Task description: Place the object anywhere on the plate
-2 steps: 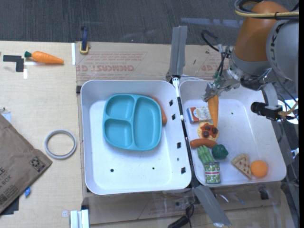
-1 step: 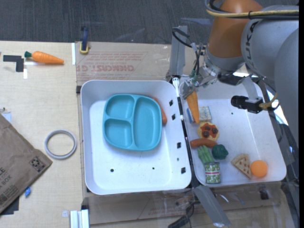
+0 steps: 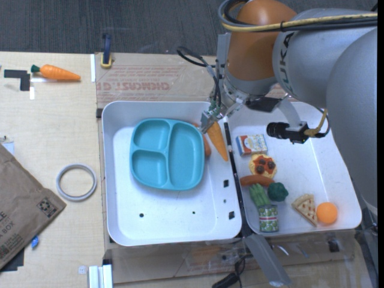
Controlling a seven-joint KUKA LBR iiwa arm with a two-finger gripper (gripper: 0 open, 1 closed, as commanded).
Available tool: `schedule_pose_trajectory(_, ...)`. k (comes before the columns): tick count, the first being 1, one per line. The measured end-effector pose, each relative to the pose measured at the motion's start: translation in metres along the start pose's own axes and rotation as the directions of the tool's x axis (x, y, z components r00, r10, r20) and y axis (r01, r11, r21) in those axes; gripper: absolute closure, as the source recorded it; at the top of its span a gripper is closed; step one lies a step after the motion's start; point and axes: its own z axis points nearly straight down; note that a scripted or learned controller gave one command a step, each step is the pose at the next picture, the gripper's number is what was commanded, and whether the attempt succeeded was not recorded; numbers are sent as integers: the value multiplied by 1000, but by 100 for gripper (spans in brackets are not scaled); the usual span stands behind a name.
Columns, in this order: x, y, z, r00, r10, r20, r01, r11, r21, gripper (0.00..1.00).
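A blue three-compartment plate (image 3: 168, 155) lies in the left white bin (image 3: 120, 215). My gripper (image 3: 211, 117) hangs over the divider between the two bins, just past the plate's upper right rim. An orange toy carrot (image 3: 217, 141) slants down from between the fingers, thick end up at the fingertips and its point toward the divider. The gripper looks shut on that thick end. The carrot sits beside the plate's right edge, not over its compartments.
The right bin (image 3: 342, 161) holds a small box (image 3: 252, 144), a pizza piece (image 3: 264, 164), green vegetables (image 3: 267, 192), a can (image 3: 269, 218), a wedge (image 3: 305, 209) and an orange ball (image 3: 327, 213). Outside on the left lie another carrot (image 3: 55, 72) and a tape ring (image 3: 76, 180).
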Motion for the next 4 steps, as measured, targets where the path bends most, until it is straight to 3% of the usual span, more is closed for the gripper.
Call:
schedule_pose_trajectory(1,0,0,0,1000,0,0,0,1000,0,0)
schedule_pose_trajectory(2,-2,0,-6,1000,2,0,-2,1000,3,100)
schedule_pose_trajectory(4,0,9,-9,999,-46,2,46,999,2,100)
